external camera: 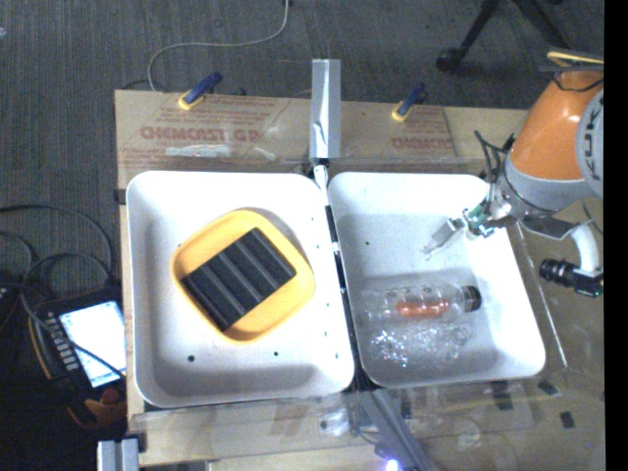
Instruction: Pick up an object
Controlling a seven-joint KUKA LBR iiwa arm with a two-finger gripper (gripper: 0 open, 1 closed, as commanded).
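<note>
A clear plastic bottle (424, 305) with an orange inside and a dark cap lies on its side in the right bin (510, 273). A crumpled piece of clear plastic (417, 342) rests just in front of it. A yellow block with a black ridged top (243, 273) sits tilted in the left bin (157, 214). My gripper (439, 240) hangs over the back half of the right bin, above and behind the bottle and apart from it. Nothing shows in the gripper.
The arm's orange band (554, 135) looms over the right bin's far right corner. A metal post (325, 116) stands behind the seam between the bins. Two clamps (199, 89) hold the cardboard at the back. A tablet (88, 337) lies left of the bench.
</note>
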